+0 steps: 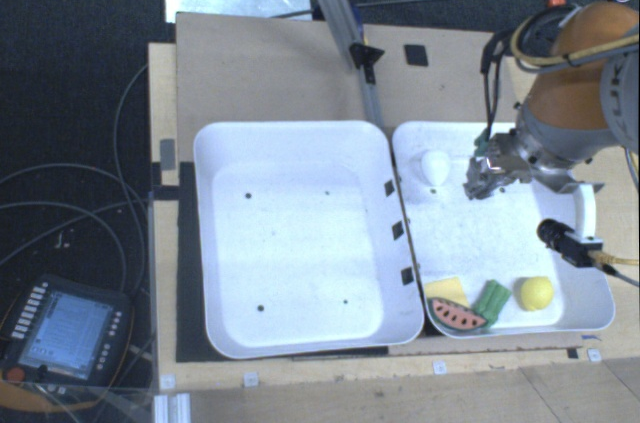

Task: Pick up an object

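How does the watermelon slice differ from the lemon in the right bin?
The watermelon slice is a red half-round with a green rind and dark seeds; the lemon is plain yellow and rounded. The slice lies flat at the bin's near left corner, next to the green piece; the lemon sits to the right of that piece, apart from it. Both lie along the near wall, well away from the gripper.

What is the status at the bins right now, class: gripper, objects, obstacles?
Gripper low over right bin, nothing seen between fingers. White object just beside it. Watermelon slice, green piece, lemon along near wall. No obstruction seen.
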### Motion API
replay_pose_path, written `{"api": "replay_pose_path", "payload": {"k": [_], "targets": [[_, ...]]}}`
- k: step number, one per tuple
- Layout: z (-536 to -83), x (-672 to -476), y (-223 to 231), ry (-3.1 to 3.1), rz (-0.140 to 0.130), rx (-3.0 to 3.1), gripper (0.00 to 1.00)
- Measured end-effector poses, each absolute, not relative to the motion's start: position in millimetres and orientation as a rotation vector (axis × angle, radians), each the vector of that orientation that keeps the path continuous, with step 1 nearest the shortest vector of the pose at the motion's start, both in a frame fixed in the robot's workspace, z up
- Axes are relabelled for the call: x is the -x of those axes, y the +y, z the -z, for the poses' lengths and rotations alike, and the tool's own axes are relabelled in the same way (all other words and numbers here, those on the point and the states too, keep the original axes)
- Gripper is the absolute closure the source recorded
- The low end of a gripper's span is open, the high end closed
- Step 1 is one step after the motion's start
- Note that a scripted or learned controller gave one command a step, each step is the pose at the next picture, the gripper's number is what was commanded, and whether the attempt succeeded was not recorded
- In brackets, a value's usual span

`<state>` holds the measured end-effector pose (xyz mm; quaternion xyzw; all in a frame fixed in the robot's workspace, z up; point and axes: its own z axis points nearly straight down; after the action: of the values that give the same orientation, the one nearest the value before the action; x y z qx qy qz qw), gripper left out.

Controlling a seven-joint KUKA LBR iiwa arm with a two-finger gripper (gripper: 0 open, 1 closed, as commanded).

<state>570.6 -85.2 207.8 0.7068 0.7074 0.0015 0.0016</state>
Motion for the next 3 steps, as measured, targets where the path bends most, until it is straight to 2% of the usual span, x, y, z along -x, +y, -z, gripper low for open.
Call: {"api": "replay_pose_path", "payload": {"k": [1, 2, 3], "targets": [[-250.3, -573.8, -84.3, 2.220, -0.005, -2.218, 1.00], [-250.8, -599.2, -39.8, 2.226, -0.003, -2.216, 1.00], [-248.9, -610.4, 2.1, 2.226, -0.002, -2.218, 1.00]]}}
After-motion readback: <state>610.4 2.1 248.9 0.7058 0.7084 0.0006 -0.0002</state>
